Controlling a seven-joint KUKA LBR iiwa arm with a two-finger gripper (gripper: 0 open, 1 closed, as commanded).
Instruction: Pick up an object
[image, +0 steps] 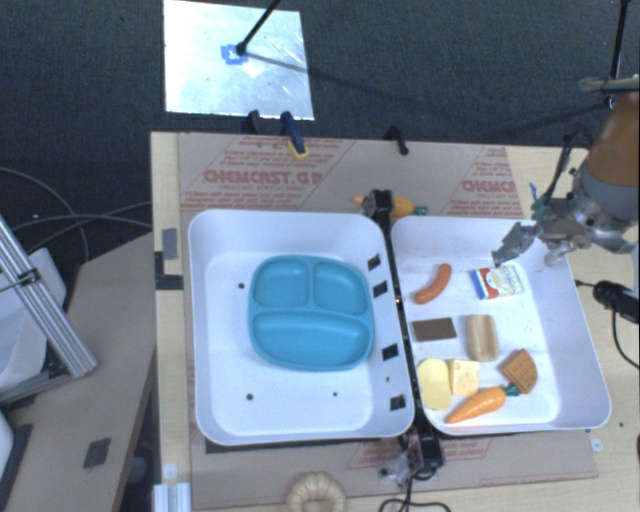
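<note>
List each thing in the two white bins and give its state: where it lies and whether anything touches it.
Blue plate: flat in the left bin, nothing on it.
Sausage: lying alone in the right bin.
Small carton: lying flat, just below the gripper.
Brown square: flat, beside the bread roll.
Cheese pieces: flat, side by side.
Carrot: lying against the waffle.

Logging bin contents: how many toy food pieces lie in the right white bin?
8: red sausage, milk carton, brown chocolate slab, tan bread roll, two yellow cheese pieces, waffle, orange carrot.
</note>
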